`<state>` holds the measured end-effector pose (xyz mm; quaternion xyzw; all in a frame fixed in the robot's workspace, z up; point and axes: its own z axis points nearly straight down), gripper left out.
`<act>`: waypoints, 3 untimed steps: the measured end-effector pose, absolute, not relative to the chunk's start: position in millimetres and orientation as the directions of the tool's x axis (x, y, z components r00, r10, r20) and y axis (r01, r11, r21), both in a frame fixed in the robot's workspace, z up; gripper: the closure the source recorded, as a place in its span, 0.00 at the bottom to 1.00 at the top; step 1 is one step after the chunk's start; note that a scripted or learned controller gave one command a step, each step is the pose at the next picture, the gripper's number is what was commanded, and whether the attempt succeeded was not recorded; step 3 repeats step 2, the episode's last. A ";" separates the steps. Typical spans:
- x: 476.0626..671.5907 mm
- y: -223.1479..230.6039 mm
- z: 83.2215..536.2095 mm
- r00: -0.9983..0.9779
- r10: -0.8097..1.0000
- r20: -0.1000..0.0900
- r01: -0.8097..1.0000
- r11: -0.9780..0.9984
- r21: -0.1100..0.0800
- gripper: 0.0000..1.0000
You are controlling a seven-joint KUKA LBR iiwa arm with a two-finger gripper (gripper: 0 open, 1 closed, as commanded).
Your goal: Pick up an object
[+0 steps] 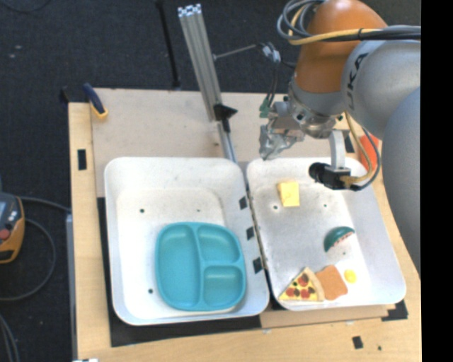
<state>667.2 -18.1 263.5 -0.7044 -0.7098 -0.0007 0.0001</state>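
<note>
Camera view puts my gripper (271,150) over the far rim of the right bin (304,237); whether I am open or closed, or hold anything, I cannot tell. 1 yellow block (289,193) lies inside that bin, toward its far end.

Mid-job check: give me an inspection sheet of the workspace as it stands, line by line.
Surface: wooden bench bearing a left bin and a right bin, both white.
Job's things: in the right bin, yellow block, pizza slice, orange piece, small yellow bit, green-and-white domed item.
Clutter: teal divided plate in the left bin.
Grippers: gripper at the right bin's far rim, apart from every item.
Cables: loops atop the arm; floor cable at left.
Surroundings: aluminium post, clamp, dark floor.
</note>
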 end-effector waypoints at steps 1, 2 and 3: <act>660.8 35.7 246.3 -0.007 1.000 0.001 1.000 0.007 -0.001 1.00; 648.7 81.3 245.6 -0.007 1.000 0.001 1.000 0.007 0.000 1.00; 648.7 81.3 245.6 -0.007 1.000 0.001 1.000 0.007 0.000 1.00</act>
